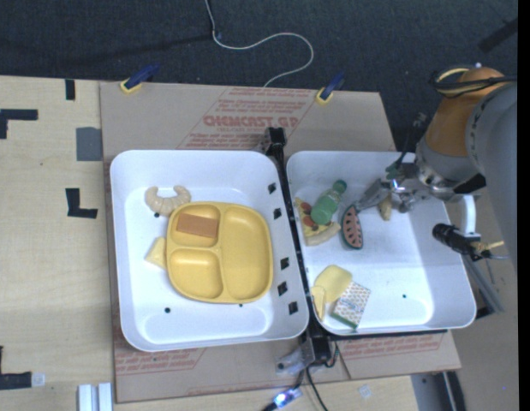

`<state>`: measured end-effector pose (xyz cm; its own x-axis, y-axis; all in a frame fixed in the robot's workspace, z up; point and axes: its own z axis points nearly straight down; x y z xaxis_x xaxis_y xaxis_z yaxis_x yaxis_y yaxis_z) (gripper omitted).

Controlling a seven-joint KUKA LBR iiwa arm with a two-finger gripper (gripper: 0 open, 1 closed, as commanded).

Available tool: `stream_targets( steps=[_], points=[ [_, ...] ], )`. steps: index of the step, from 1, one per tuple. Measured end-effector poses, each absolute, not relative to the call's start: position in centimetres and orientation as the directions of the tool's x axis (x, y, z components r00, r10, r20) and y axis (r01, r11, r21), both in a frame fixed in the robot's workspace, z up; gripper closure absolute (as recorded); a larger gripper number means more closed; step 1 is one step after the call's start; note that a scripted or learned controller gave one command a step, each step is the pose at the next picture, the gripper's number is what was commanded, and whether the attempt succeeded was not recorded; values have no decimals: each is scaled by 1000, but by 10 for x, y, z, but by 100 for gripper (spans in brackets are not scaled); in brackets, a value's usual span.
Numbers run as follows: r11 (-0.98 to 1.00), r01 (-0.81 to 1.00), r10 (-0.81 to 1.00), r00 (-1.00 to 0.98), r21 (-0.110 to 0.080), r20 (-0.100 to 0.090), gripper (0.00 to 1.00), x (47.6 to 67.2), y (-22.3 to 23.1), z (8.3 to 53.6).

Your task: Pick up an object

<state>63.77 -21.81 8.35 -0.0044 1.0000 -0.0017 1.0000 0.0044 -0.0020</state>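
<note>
Sitting nearest the camera in the right bin (419, 311) are a yellow piece (330, 282) and a small patterned packet (352, 303), touching each other by the front-left corner. Farther back in that bin lie a watermelon slice (353, 227), a pizza-like slice (316, 226) against the left wall, and a green bottle (329, 199) resting partly over it. The gripper (386, 197) hangs low over the back of this bin, just right of the watermelon slice; whether its fingers are spread or closed cannot be made out, and nothing shows between them. The left bin (136, 306) holds a yellow divided plate (226, 259) with a brown slab (197, 223) in its back-left compartment, a pale wedge (155, 252) touching its left rim, and a curved croissant-like pastry (165, 198) behind it.
</note>
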Motion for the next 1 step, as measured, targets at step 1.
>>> stream_targets(
  steps=[1],
  points=[
    [5,1000,1000,-5,0,-3,100,639,-218,95]
  ],
)
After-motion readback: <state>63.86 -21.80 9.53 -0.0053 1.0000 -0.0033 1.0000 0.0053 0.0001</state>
